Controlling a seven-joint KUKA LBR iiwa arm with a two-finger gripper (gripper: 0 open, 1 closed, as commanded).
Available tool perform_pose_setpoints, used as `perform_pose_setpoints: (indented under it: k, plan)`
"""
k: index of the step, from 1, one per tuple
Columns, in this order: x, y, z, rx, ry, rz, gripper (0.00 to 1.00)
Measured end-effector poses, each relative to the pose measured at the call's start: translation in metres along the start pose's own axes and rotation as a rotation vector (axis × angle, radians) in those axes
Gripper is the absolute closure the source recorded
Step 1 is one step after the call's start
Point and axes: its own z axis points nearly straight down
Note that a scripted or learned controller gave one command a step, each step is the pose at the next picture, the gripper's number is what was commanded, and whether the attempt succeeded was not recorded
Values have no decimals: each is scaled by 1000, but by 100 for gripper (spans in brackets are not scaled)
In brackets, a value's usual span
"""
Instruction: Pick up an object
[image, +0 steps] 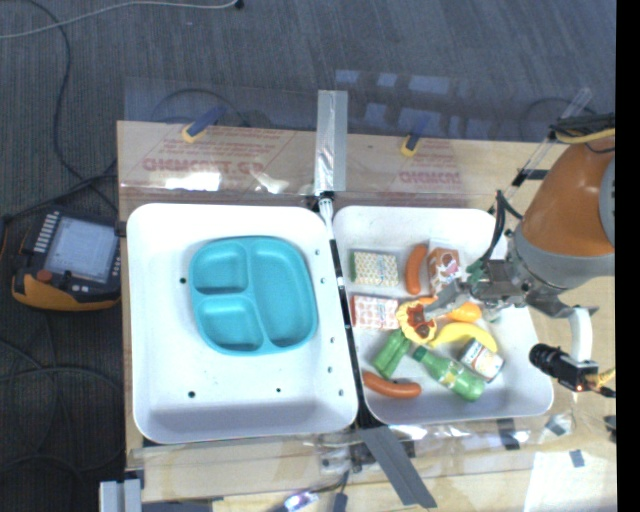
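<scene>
Two shallow white bins sit side by side on a wooden bench, the left bin (160, 400) at centre left of the frame and the right bin (520, 395) at centre right, their inner walls touching. The grey arm (565, 215), with its glossy orange band, reaches in from the right edge at mid-height and bends down over the right bin's far side. Its gripper (447, 297) hangs low over the clutter, just above the yellow banana (462, 325); the metal parts blur into the items beneath, so I cannot tell how far the claw is spread or whether it has hold of anything. In the left bin lies a smooth turquoise plastic tray (252, 293) with three compartments and rounded corners. The right bin holds a loose pile: a flat speckled packet (374, 267) near its upper left, a red-and-white patterned packet (374, 312) just below it, an orange sausage-shaped piece (415, 268) standing lengthwise beside a small printed pouch (443, 262), a green bottle (450, 372) lying tilted toward the lower right, a second green bottle shape (391, 352) to its left, and a red-orange hot dog (391, 385) near the bin's lower left. A handheld control pad (66, 262) with a screen rests on the dark carpet at far left.
</scene>
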Motion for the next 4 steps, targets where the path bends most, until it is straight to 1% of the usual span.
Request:
perform_pose_setpoints:
  k: [1,2,3,4]
  plan:
    - [-28,65,69,-1,-2,-110,0]
    - [-65,30,96,-22,-3,-151,0]
    - [-63,30,88,-18,4,-153,100]
    - [-41,83,-18,-2,-3,-199,100]
